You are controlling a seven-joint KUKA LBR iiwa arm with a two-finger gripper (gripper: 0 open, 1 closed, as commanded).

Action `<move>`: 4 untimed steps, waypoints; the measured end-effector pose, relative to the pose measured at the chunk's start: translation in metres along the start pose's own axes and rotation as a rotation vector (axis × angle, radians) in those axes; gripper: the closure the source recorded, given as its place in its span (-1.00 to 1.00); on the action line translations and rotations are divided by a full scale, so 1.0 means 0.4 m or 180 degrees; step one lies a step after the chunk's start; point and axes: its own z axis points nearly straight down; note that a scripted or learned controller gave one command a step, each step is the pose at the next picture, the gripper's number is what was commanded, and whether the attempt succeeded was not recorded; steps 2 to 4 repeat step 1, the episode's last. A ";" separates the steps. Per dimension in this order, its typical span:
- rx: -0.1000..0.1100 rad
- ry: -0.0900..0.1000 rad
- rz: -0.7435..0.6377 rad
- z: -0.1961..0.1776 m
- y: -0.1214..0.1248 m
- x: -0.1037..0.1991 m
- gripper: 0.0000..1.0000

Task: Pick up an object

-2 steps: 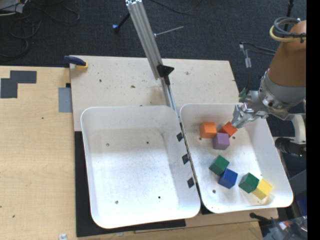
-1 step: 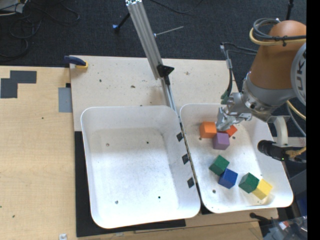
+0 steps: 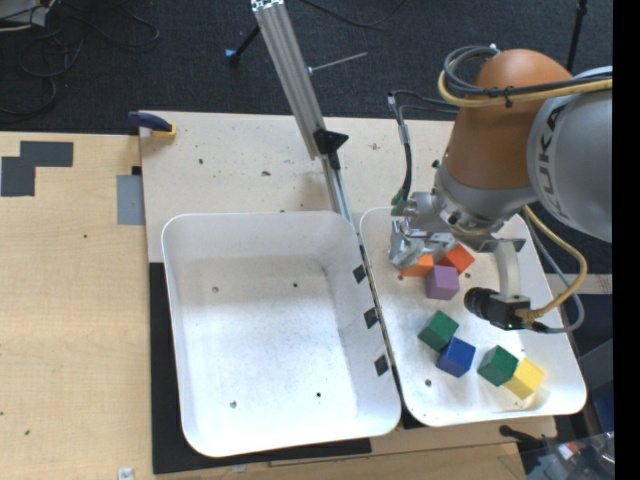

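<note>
Several small blocks lie in the right bin. An orange block and a second orange piece sit at the bin's upper middle, with a purple block just below them. Lower down are a green block, a blue block, another green block and a yellow block. My gripper is down in the right bin near its left wall, right beside the orange piece and the purple block. The wrist hides part of the orange blocks.
The left bin sits against the right one, joined by black clips. A slanted aluminium post rises behind the bins. A black connector with cables hangs off the arm over the right bin.
</note>
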 end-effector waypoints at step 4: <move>0.0002 0.0000 -0.0002 0.024 -0.022 0.155 1.00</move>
